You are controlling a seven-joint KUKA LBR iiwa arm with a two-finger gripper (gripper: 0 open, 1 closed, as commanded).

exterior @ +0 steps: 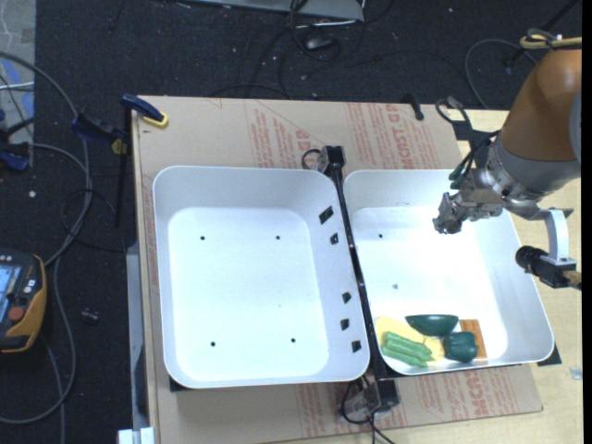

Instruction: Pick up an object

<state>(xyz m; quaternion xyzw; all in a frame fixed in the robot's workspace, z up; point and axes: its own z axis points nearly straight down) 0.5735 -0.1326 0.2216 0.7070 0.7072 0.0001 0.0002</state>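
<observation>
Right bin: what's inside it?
The right bin holds a cluster at its near edge: dark green bowl, ridged green piece, teal block, over yellow and orange items, partly covered, shapes unclear.

I see a robotics lab. Two white bins (185, 188) sit on a cardboard-topped bench (388, 123); cables (55, 169) sprawl over dark carpet (83, 26).

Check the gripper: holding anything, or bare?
Bare, as far as visible. The gripper hangs over the right bin's far end; the green objects lie clustered in its near corner.
</observation>
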